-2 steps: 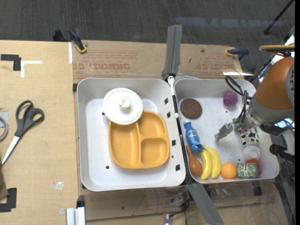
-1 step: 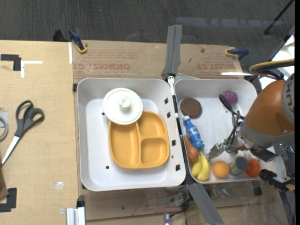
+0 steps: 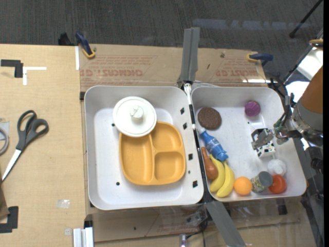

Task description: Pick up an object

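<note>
The gripper (image 3: 263,142) hovers low in the right bin (image 3: 237,101), its finger state impossible to tell. A clear cup (image 3: 276,166) lies just below it; a tomato (image 3: 278,184), grey cap (image 3: 264,179), orange (image 3: 242,186) and banana (image 3: 223,178) line the near edge. A purple ball (image 3: 252,107) sits above.

Fixed above the bench, looking down at a slant. Takes in both bins whole: left bin (image 3: 97,153) just left of centre, right bin (image 3: 288,138) toward the right edge. Set far enough back to catch bare bench (image 3: 41,189) with scissors (image 3: 23,135) at left, cardboard (image 3: 133,68) beyond the bins, and dark floor (image 3: 128,9) across the far side. Arm (image 3: 312,104) enters at right, cut off by the edge.
</note>
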Controlling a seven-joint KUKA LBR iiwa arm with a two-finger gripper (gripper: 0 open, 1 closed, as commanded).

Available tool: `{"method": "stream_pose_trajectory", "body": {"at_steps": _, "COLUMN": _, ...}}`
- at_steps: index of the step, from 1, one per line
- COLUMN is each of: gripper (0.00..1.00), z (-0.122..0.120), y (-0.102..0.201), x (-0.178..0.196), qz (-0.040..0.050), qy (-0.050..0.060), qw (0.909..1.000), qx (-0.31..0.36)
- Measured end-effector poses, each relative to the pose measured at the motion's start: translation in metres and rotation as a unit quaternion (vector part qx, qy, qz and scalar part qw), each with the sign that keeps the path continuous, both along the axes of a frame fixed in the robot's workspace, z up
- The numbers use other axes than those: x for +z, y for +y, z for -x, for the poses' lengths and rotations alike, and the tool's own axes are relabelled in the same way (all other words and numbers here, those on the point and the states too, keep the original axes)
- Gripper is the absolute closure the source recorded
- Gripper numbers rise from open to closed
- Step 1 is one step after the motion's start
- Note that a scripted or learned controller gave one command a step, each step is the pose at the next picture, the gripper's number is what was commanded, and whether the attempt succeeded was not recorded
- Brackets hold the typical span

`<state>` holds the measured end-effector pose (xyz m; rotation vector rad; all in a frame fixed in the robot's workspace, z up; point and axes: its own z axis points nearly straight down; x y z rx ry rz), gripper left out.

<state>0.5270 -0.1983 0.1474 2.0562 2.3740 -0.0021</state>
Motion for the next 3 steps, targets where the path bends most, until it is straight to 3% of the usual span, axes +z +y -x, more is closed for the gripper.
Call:
{"method": "stream_pose_trajectory", "body": {"at_steps": 1, "gripper": 0.0, "z": -0.055, "y": -0.016, "x": -0.056, "qz": -0.0045, "qy": 0.0, "qw": 1.0, "qx": 0.002}}
{"method": "stream_pose_trajectory", "body": {"at_steps": 2, "gripper": 1.0, "z": -0.055, "y": -0.019, "x": -0.045, "qz": -0.0005, "qy": -0.001, "qw": 1.0, "qx": 0.003}}
{"method": "stream_pose_trajectory", "body": {"at_steps": 3, "gripper": 1.0, "z": -0.089, "y": 0.066, "x": 0.067, "qz": 0.0001, "qy": 0.0, "qw": 0.9991, "qx": -0.042}}
